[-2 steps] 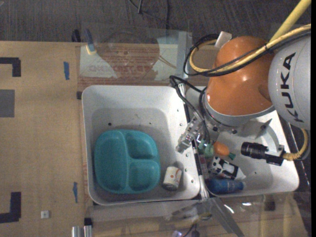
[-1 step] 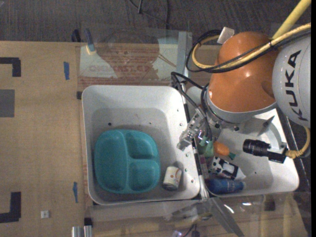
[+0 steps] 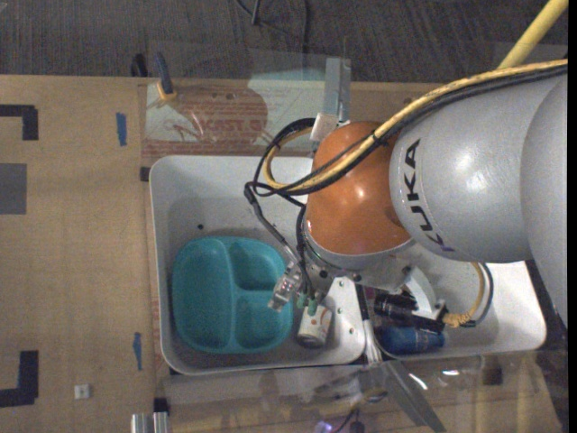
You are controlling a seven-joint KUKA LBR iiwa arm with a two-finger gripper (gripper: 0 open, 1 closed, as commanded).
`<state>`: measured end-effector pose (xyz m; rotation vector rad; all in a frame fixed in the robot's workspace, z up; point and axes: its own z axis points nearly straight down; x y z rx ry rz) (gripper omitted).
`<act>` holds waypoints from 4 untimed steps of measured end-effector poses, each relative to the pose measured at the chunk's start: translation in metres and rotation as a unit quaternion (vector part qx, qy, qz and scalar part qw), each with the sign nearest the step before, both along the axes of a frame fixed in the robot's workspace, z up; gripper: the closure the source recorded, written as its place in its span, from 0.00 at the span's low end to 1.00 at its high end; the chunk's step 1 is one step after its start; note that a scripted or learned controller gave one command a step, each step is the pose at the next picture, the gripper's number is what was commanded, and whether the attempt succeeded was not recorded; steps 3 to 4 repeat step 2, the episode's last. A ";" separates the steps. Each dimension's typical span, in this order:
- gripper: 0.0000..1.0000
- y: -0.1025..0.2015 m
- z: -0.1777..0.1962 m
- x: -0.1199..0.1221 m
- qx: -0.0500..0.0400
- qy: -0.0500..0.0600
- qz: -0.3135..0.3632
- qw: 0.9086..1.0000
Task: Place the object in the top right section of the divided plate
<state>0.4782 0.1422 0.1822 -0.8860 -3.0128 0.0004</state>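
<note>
A teal divided plate point(image 3: 209, 298) lies in the left bin point(image 3: 163, 233), its two smaller sections on its right side. The gripper point(image 3: 307, 310) hangs under the orange wrist band, just off the plate's right edge and low over the bin floor. A small white thing with a green mark point(image 3: 312, 327) sits right at the gripper's tip, beside the plate's lower right corner. Whether the gripper holds it is hidden by the wrist. A dark blue object point(image 3: 411, 339) lies in the right bin near its front left corner.
The big grey arm covers most of the right bin point(image 3: 516, 325) and the left bin's right part. The wall between the bins point(image 3: 368, 336) runs close to the gripper. Cables point(image 3: 270, 174) loop over the left bin's back.
</note>
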 end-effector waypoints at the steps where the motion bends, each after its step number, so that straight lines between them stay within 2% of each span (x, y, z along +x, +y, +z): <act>1: 1.00 0.084 0.025 0.002 0.001 -0.003 0.085 0.996; 4: 1.00 0.085 0.035 0.003 0.002 -0.005 0.085 0.996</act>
